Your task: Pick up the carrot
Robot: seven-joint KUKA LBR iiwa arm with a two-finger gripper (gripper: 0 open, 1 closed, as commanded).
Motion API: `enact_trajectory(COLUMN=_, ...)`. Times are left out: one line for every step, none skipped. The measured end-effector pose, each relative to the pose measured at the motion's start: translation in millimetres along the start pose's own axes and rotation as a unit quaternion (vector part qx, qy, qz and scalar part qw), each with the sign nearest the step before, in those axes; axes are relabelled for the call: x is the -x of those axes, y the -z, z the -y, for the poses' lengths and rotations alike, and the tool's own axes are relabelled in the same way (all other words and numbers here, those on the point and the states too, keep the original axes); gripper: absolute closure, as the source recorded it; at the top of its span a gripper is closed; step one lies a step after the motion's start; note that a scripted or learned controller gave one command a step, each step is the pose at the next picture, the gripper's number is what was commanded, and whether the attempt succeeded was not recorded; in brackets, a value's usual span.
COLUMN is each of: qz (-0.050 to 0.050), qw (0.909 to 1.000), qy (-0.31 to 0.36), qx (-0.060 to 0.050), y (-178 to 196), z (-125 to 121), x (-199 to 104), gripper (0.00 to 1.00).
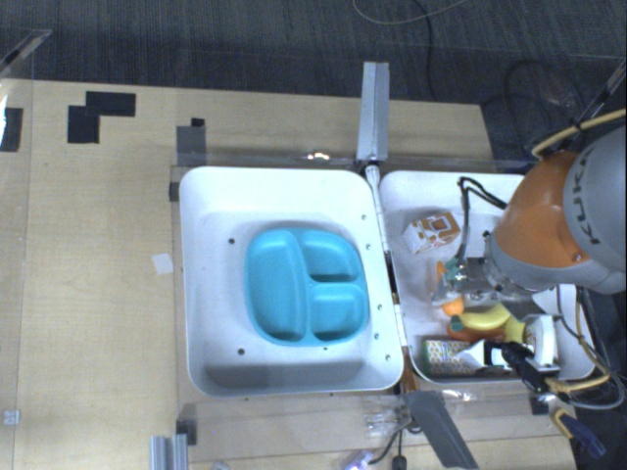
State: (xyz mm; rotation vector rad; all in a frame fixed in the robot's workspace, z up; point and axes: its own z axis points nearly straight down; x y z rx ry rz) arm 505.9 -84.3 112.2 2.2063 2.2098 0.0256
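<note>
Carrot (452, 308) lies in the right bin (411, 204), lower half, as a small orange piece just left of a yellow banana-like item (485, 318) and touching or nearly touching it. Arm (549, 223) hangs over the same bin from the right; the gripper (460, 274) sits just above the carrot in the view, its tip buried in clutter and shadow.

Gripper state: cannot tell (wrist body hides the working end). Nothing is visibly held.

Handling judgement: the carrot looks like a toy or small piece, so probably light, stiff and fairly smooth, hence prone to slipping or rolling if pinched off-centre. Best hold should be across its short width near the middle, with the jaws closing on the two long sides. How its long axis runs is too small to read here.

Neighbours that may interfere: the banana on its right, a flat printed packet (453, 355) below it along the bin's front wall, a small carton (433, 230) well above. Left bin (206, 262) carries a blue tray (304, 282), well apart from the work
</note>
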Motion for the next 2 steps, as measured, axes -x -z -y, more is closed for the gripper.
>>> enact_trajectory(qz=0.0, qw=0.9985, qy=-0.053, qx=-0.011, y=89.9, z=-6.1, x=-34.5, gripper=1.0)
enact_trajectory(qz=0.0, qw=0.9915, qy=-0.13, qx=-0.012, y=72.5, z=11.0, x=-74.1, gripper=1.0)
